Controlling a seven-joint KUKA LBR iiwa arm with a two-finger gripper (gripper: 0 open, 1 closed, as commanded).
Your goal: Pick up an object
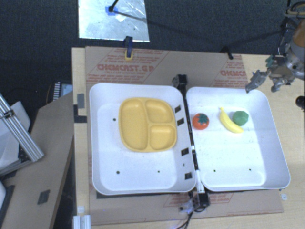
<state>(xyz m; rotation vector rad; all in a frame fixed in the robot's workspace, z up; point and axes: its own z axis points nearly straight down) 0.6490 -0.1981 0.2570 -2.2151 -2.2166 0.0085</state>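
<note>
The hand [265, 80] hovers with fingers spread wide, holding nothing, above the right white bin's [248, 175] far corner, apart from the curved yellow banana [229, 121].

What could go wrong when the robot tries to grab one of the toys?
The banana and the green ball touch, so grabbing one could knock the other or catch both. The tomato sits near the bin's left wall, which might block a finger. The gripper is above the bin's far corner, away from the toys.
</note>
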